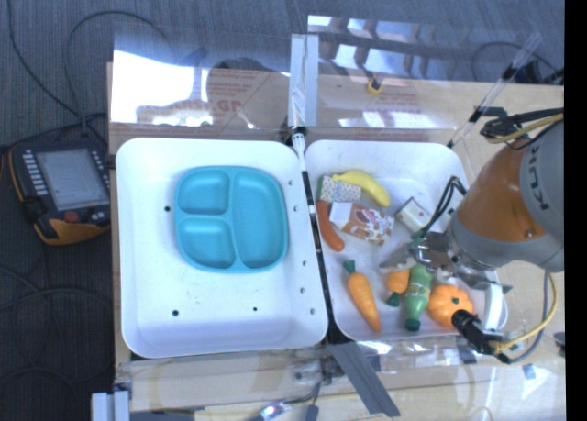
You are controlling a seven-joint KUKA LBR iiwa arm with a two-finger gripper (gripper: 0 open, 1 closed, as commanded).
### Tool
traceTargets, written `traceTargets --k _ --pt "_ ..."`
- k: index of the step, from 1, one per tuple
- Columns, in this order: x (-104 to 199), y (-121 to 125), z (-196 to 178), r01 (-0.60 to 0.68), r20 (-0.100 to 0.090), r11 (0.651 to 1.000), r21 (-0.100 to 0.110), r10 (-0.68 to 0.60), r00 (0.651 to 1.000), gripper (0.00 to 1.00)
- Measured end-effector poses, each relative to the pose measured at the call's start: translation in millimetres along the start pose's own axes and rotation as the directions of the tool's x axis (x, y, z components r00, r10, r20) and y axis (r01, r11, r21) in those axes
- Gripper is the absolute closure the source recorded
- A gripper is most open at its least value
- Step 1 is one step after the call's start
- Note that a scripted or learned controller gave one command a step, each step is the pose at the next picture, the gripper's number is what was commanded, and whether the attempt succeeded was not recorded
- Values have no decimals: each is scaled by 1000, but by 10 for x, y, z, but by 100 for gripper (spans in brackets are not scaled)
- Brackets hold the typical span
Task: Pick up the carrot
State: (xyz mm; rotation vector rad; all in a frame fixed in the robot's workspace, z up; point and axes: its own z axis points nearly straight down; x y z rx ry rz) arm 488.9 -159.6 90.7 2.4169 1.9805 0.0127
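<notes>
Two white bins side by side; left bin (147, 318) holds a blue tray (229, 218) with three compartments; right bin (431, 155) holds the clutter. Carrot (362, 295) lies near the front of the right bin, left of centre, leaf end up, tip toward the front wall, clear of other items. Gripper (424, 252) sits low over the bin's middle-right, just above a green bottle (416, 296); cannot tell its state. Orange (448, 304) touches the bottle's right side; banana (363, 185) at the back; sausage (329, 228) along the left wall; packet (365, 223) between sausage and gripper. Pendant (57, 184) on the floor, far left.
</notes>
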Motion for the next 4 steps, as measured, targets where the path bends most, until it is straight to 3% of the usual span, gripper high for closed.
traceTargets --k 1,2,3,4 --pt "-301 404 21 125 -11 992 10 -124 992 0" --pt "158 -36 2 125 -2 992 3 -125 992 0" --pt "179 -16 -82 128 -5 992 0 -128 992 100" --pt "919 148 -911 107 -5 994 24 -107 994 100"
